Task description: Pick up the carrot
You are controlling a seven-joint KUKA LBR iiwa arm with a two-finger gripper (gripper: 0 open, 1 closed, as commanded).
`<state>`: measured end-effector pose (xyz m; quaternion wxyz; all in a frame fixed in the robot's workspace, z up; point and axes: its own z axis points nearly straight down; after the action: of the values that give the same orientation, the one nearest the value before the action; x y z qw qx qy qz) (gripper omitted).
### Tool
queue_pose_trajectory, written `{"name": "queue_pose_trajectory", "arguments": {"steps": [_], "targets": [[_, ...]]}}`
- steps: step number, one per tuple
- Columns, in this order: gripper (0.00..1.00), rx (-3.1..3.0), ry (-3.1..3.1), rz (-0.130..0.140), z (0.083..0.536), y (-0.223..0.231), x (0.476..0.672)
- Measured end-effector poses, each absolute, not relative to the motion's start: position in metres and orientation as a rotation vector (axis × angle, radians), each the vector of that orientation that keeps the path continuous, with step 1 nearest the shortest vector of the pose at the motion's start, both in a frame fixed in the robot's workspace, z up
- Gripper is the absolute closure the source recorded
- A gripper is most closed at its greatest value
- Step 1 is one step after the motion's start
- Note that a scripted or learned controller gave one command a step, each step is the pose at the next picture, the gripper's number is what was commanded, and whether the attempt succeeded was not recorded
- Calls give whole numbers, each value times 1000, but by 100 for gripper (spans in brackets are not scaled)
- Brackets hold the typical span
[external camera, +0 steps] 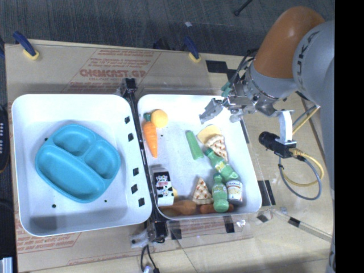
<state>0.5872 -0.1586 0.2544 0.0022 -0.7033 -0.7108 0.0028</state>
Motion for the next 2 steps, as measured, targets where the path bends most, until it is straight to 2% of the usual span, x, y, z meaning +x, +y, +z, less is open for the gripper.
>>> {"name": "queue_pose_trajectory", "arguments": {"steps": [1,2], "targets": [[0,-1990,-2424,3,99,-136,620],[0,-2139,-2305,20,94,-100,630]]}}
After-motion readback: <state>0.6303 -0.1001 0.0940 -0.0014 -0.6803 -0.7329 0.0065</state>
